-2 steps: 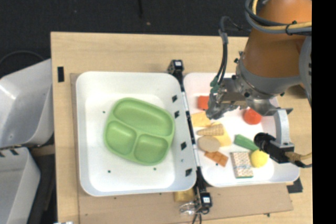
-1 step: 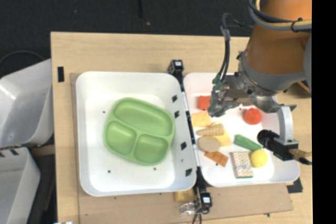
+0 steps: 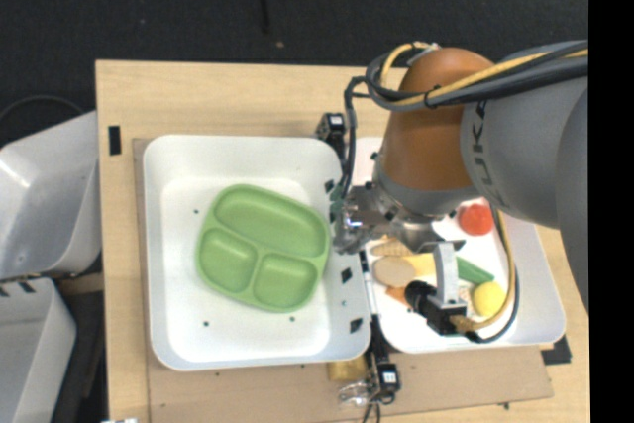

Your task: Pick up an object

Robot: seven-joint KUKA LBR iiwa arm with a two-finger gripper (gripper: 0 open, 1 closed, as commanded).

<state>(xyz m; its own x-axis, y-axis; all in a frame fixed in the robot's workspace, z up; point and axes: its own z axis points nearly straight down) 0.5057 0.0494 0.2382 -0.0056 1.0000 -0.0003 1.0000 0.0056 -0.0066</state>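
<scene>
Jaws: I cannot tell whether mine are spread or pressed together; my own wrist (image 3: pixel 428 139) covers them from above, and nothing can be seen between them.

Left to right:
- left bin (image 3: pixel 158 213): holds one green divided plate (image 3: pixel 263 248), lying flat, tilted a little in plan, well inside the walls.
- gripper (image 3: pixel 349 225): sits low over the strip where the two bins meet, just beside the plate's right edge.
- right bin (image 3: pixel 540 297): a tan rounded piece (image 3: pixel 393 269) nearest me, a pale yellow piece (image 3: pixel 424 263) touching it, then a green stick-like piece (image 3: pixel 474 268), a red round object (image 3: pixel 477 218) and a yellow round object (image 3: pixel 486 297) near the far wall.

No object is picked yet, by my judgement. Candidates: the plate edge or the tan piece.

Risks:
1. Descending here, I may strike the bin rims and close on nothing.
2. The plate is broad and flat; a pinch on its lip could slip or just tilt it.
3. The right-bin items are crowded, so a grab may nudge neighbours or catch two.
4. Round ones may roll away.
</scene>
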